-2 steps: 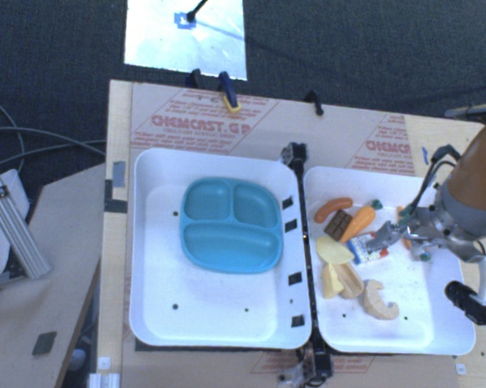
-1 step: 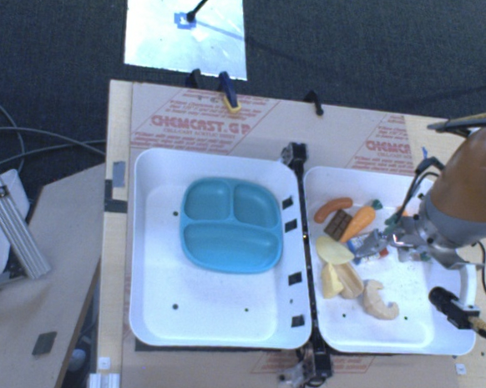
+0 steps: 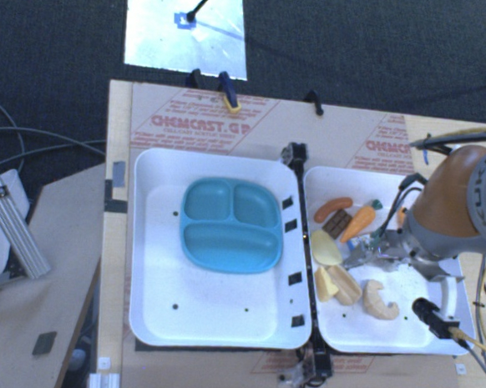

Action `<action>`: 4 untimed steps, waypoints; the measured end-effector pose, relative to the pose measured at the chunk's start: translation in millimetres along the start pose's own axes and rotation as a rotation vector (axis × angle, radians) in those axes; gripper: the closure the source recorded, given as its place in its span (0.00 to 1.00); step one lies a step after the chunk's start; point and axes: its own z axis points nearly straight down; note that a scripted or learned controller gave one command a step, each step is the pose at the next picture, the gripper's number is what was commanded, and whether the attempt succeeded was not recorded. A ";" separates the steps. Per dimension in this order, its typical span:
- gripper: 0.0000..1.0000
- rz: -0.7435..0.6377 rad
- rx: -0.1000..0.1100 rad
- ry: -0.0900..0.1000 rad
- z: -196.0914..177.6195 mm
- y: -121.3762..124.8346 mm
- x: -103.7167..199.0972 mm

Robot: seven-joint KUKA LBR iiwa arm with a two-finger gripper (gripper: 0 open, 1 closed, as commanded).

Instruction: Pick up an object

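Note:
The right bin [image 3: 399, 339] holds several toy foods. A red sausage [image 3: 334, 208], an orange carrot [image 3: 360, 223] and a brown block [image 3: 336, 225] lie at its far left. A pale yellow piece [image 3: 325, 248] sits below them, then tan sticks [image 3: 337, 284] and a curved tan piece [image 3: 380, 300]. My gripper [image 3: 365, 255] is low in this bin, just right of the yellow piece and below the carrot. The arm's wrist and its orange band [image 3: 443, 201] cover the bin's right part.
The left bin [image 3: 159, 308] bears a blue divided plate [image 3: 230, 226]. A black divider with clips [image 3: 300, 235] runs between the bins. A black fitting with cable [image 3: 434, 317] hangs at the right bin's near right corner. A metal frame [image 3: 6, 221] stands left of the bench.

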 end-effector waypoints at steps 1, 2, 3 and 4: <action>1.00 0.001 -0.005 -0.001 -13.0 1.1 -0.5; 1.00 -0.003 -0.009 -0.002 -65.6 12.7 -2.0; 1.00 -0.002 -0.009 -0.002 -126.5 10.8 -9.4; 1.00 -0.003 -0.007 -0.002 -140.5 11.9 -9.4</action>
